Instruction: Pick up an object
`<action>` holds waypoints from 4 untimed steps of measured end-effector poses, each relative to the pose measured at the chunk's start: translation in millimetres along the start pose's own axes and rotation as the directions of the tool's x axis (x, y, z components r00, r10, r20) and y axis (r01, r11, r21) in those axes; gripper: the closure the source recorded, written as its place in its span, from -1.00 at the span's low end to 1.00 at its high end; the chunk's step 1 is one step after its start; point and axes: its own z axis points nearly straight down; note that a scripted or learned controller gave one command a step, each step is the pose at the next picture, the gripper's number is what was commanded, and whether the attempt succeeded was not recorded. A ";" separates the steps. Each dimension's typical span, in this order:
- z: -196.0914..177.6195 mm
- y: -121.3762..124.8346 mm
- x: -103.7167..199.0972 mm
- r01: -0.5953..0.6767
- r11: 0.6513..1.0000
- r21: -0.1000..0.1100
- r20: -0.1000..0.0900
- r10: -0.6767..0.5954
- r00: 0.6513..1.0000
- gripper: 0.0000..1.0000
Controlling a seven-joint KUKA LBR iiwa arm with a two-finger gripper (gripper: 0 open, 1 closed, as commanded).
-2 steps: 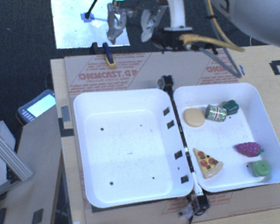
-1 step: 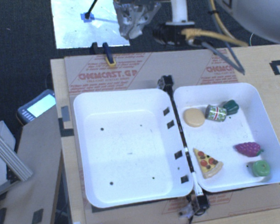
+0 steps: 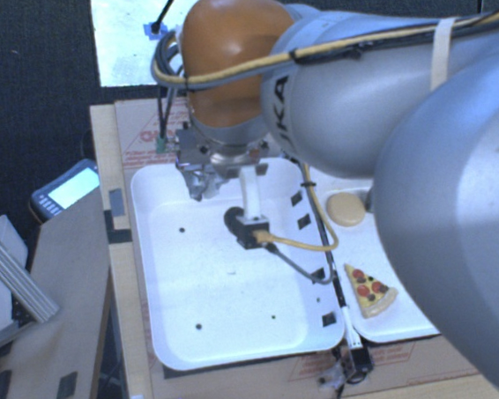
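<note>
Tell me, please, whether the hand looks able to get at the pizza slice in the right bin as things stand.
Probably yes. The pizza slice lies flat and uncovered in the right bin, apart from the tan round piece. The hand hangs over the left bin, so it must cross over.

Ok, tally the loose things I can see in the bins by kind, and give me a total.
Pizza slice: 1
Tan round piece: 1
Total: 2, both in the right bin. The arm covers much of that bin, so this counts only what is visible.
</note>
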 end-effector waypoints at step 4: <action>-299.2 -32.4 -0.1 0.007 1.000 -0.016 -0.007 -0.007 1.000 1.00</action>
